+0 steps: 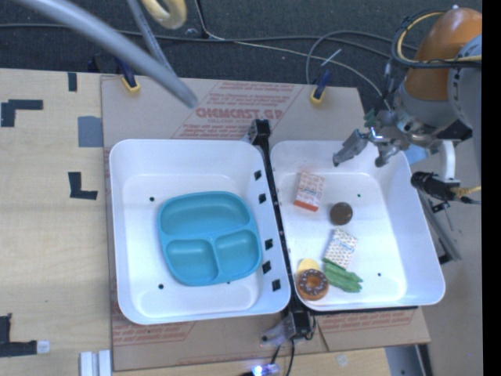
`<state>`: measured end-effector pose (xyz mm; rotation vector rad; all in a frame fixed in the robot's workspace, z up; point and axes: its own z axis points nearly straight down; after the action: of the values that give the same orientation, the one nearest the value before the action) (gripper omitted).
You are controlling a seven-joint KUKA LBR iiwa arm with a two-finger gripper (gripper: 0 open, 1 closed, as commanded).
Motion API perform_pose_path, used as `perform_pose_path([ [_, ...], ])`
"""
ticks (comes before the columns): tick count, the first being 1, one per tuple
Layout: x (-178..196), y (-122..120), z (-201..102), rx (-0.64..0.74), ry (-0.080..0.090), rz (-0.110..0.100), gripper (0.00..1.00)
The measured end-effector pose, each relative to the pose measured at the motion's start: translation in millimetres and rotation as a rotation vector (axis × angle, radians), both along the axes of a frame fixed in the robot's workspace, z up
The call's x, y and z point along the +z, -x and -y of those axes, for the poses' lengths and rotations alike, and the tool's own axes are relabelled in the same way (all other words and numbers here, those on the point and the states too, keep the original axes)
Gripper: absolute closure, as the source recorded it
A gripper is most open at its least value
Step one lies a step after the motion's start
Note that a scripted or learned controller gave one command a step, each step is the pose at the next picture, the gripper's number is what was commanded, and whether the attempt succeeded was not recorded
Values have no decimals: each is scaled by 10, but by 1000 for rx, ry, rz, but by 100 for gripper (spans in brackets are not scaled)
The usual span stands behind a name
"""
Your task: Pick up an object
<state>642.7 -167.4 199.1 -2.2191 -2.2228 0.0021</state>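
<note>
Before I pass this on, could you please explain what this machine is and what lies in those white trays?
It is a single robot arm, grey with an orange band, reaching in from the right. One fixed camera looks down at a slant on two shallow white bins. Its tool hangs open over the far edge of the right bin, with nothing between its fingers. That bin holds a small packet, a brown disc, a patterned packet, a green piece and a doughnut. The left bin holds a blue divided tray.
</note>
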Motion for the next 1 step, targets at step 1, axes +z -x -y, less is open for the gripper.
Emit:
perform_pose_path([
  [1,-424,-1,8,0,1,-2,0],
])
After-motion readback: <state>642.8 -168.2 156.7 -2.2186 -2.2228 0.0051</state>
